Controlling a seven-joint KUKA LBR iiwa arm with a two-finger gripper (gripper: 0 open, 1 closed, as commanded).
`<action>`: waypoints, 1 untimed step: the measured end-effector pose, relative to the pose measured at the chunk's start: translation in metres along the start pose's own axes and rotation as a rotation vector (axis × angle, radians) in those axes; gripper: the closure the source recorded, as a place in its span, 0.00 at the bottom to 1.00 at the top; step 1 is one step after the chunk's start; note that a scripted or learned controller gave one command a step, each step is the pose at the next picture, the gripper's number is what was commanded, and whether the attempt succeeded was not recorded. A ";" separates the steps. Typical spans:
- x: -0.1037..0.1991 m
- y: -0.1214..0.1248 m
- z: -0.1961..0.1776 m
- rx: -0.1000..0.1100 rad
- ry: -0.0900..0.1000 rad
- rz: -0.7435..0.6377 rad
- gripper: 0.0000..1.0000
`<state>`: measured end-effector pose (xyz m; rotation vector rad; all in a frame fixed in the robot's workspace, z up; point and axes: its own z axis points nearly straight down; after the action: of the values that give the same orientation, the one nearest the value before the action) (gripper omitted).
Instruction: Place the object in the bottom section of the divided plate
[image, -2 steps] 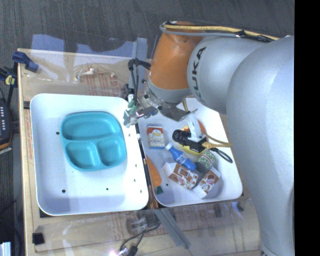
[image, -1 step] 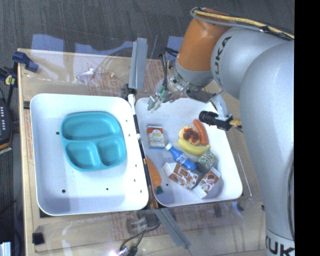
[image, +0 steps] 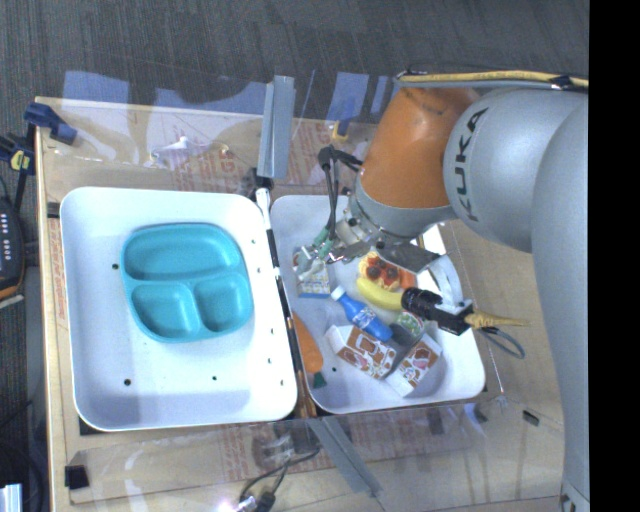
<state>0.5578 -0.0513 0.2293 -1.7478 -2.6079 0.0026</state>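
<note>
The scene is evenly and fairly brightly lit from above, with a cool, slightly bluish cast. The left bin (image: 90, 380) glows near white, its floor almost washed out, and the blue plate (image: 187, 278) casts only a faint, soft shadow around its rim. The arm (image: 480, 160) throws a dim shade over the upper part of the right bin (image: 460, 385). Clear sheeting on the tabletop (image: 150, 150) catches pale glare patches along the top and bottom edges. Focus is moderate: the small items in the right bin look soft and grainy, and the dark floor beyond shows fine noise.
</note>
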 end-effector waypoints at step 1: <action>-0.040 0.037 0.038 0.000 -0.001 0.058 1.00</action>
<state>0.6072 -0.0743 0.1909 -1.8226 -2.5567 0.0035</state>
